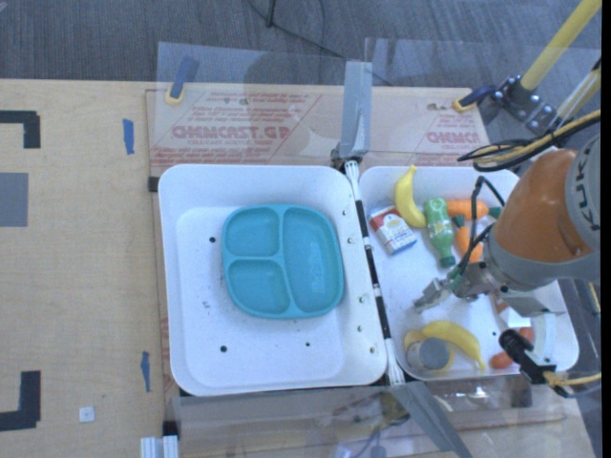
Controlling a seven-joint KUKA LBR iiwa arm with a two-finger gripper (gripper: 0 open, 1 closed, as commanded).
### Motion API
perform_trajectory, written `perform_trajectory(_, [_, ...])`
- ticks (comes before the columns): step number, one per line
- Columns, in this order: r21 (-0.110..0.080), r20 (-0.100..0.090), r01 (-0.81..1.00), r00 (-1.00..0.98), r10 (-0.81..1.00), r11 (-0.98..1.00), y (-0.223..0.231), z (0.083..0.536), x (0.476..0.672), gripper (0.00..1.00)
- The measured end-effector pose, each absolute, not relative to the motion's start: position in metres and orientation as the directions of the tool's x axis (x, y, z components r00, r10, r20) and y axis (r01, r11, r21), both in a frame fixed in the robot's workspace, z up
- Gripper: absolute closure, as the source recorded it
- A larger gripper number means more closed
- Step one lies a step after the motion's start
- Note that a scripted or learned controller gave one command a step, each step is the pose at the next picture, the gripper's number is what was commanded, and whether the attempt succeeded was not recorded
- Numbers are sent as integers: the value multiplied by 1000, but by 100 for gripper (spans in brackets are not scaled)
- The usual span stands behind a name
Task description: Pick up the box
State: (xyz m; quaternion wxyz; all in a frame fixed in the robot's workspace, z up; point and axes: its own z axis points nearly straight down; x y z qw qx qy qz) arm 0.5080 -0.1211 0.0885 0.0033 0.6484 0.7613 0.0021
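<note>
The box (393, 230) is small, red and white, and lies flat in the upper left of the right bin (377, 284), near the wall between the two bins. My gripper (430, 296) hangs over the middle of that bin, below and to the right of the box and apart from it. Nothing shows in its grasp. The grey arm with its orange band (535, 219) reaches in from the right and hides part of the bin's right side.
A yellow banana (408, 196), a green bottle (440, 229) and orange carrots (465, 208) lie right of the box. A second banana (451, 335) and a grey round can (431, 354) sit at the bin's front. A teal divided plate (284, 260) lies in the left bin (191, 284).
</note>
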Motion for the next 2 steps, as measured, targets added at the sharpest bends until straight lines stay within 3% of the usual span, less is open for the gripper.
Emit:
perform_trajectory(1, [2,-1,997,82,997,-82,-140,104,595,0])
perform_trajectory(2, [8,-3,982,188,982,-188,-97,88,570,0])
